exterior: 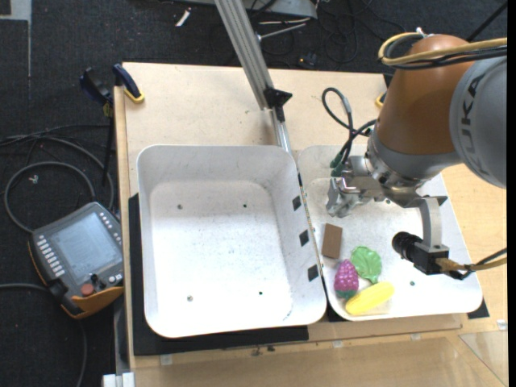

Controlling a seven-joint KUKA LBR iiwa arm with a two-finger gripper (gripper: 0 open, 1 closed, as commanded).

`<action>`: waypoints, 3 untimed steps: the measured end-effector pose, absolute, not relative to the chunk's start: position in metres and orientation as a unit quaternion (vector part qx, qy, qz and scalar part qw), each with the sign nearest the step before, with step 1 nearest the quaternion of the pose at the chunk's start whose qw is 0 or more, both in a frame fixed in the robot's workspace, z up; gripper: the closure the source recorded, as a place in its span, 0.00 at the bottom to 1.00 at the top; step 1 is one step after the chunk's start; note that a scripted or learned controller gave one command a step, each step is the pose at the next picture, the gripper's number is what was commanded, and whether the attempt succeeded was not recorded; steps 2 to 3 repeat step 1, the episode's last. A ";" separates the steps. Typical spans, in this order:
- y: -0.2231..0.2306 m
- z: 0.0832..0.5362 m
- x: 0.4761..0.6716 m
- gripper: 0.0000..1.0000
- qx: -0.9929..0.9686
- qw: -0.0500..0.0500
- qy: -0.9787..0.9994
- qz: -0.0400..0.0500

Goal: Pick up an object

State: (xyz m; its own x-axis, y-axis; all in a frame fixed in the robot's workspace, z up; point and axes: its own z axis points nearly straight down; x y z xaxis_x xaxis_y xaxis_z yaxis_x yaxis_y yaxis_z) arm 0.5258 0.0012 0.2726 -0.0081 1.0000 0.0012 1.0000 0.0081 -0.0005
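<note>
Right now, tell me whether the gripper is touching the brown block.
Apart. The camera view shows the gripper above the brown block, with a strip of white bin floor between them.

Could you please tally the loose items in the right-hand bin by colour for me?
Brown: 1, the brown block
Purple: 1, the purple grape bunch
Green: 1, the green leafy piece
Yellow: 1, the yellow piece
Total: 4
</note>
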 end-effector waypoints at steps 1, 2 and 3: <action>0.054 0.269 0.514 1.00 -0.704 0.001 -0.710 0.000; 0.054 0.269 0.514 1.00 -0.704 0.001 -0.710 0.000; 0.054 0.269 0.514 1.00 -0.704 0.001 -0.710 0.000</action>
